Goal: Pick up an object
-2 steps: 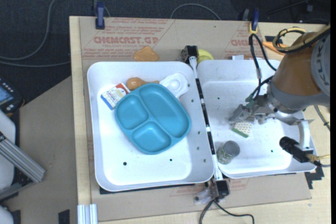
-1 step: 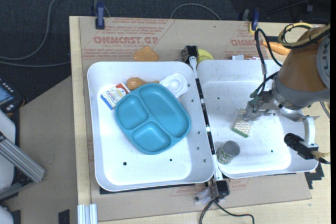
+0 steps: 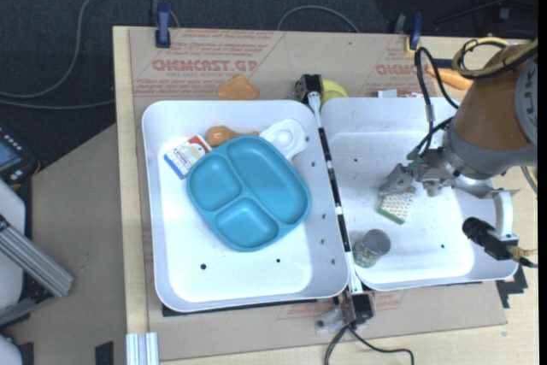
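Approach is the step I judge to be in hand: my gripper sits low in the right bin, directly over a small sponge with a green edge. The metal tips seem to touch the sponge's upper end, but I see nothing between them, so I won't call it held. Whether they stand apart or together I cannot tell from this slant. Next I'd want the tips straddling the sponge before closing, then a straight lift. A round lid lies nearby, toward the bin's front. The left bin carries a blue tray.
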`<state>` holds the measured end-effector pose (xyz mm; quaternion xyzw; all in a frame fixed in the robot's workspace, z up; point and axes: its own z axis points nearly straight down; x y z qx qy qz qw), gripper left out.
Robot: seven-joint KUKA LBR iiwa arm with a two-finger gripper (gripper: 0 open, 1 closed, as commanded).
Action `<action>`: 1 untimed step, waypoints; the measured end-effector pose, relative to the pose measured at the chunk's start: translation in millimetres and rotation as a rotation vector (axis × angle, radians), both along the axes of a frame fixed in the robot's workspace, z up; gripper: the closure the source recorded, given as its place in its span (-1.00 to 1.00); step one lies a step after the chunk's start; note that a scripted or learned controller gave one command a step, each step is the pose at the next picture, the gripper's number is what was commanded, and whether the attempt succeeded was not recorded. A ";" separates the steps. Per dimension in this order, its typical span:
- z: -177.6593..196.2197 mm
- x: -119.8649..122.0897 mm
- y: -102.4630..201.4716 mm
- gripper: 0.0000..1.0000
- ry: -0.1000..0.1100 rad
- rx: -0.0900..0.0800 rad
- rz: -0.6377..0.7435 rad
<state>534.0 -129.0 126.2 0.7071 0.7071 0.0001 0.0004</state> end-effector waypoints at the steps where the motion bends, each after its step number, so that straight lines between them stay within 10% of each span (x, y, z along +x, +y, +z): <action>1: -44.2 0.1 19.5 -1.00 0.006 0.003 0.001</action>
